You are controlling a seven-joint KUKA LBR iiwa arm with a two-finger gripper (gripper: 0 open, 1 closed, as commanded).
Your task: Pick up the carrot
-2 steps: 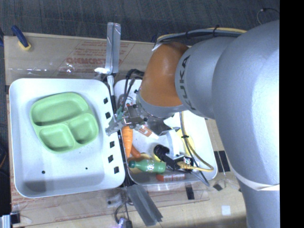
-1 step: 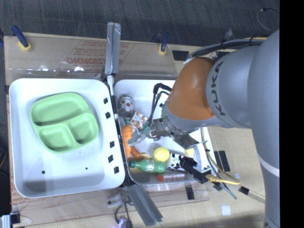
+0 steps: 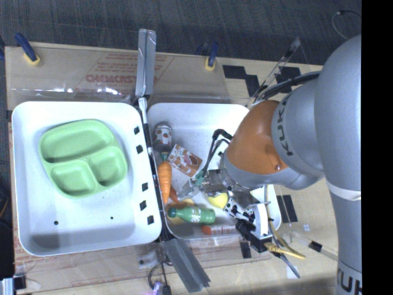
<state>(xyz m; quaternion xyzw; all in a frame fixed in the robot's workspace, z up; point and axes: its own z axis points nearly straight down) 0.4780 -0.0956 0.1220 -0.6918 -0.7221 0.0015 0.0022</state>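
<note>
Bins (image 3: 73,238) number two, and you see one orange carrot (image 3: 164,182) lying lengthwise at lower centre; the gripper's (image 3: 212,192) state you cannot tell.

A robotics lab: a grey industrial arm (image 3: 307,128) reaches over two white bins (image 3: 24,165) on a wooden bench (image 3: 73,66) fitted with blue clamps (image 3: 27,48), above dark carpet (image 3: 184,11).
</note>
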